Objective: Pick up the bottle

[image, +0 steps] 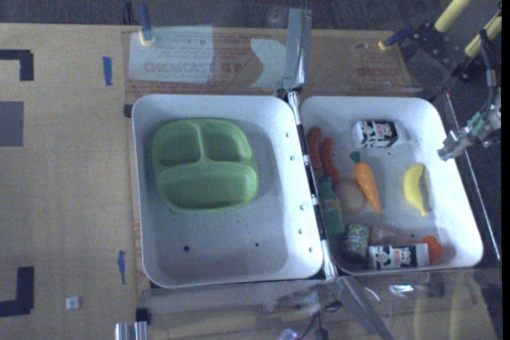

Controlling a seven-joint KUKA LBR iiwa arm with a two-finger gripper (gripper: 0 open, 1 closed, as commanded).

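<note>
Robot lab, taped bench, white bins

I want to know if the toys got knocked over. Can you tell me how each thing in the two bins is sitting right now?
green plate: flat, upright, in the left bin.
milk carton: lying down, top of the right bin.
carrot: lying flat.
banana: lying flat.
sausages: lying side by side.
green bottle: lying along the divider.
bottle with orange cap: on its side, bottom wall.
gripper: over the right rim.
</note>
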